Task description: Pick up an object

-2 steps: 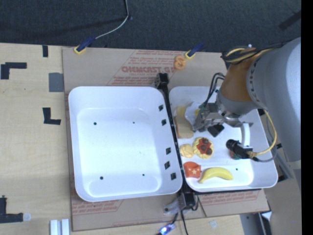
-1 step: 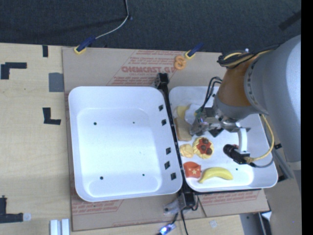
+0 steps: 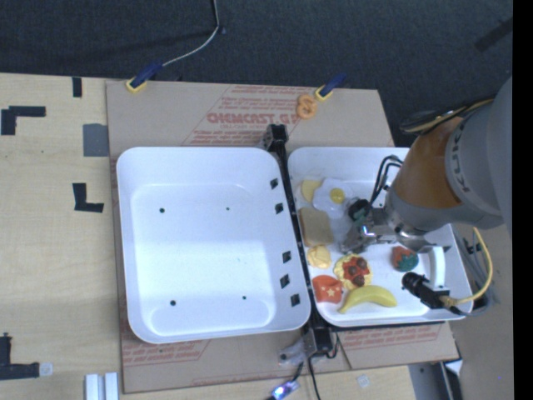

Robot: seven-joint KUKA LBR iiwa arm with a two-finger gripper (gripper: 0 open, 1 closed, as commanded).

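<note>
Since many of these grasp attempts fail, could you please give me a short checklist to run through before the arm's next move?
1. Gripper is over the right bin, above the cluttered toys: ok.
2. An object is seen between its fingers: cannot tell; the wrist hides them.
3. Candidate targets lie nearby, such as the banana and the red piece: ok.
4. Objects are spaced for a clean grasp: not ok; several touch or overlap in the middle of the bin.
5. Cable at the wrist stays free of the toys: cannot tell.
6. Left bin is unobstructed by the arm: ok.
</note>
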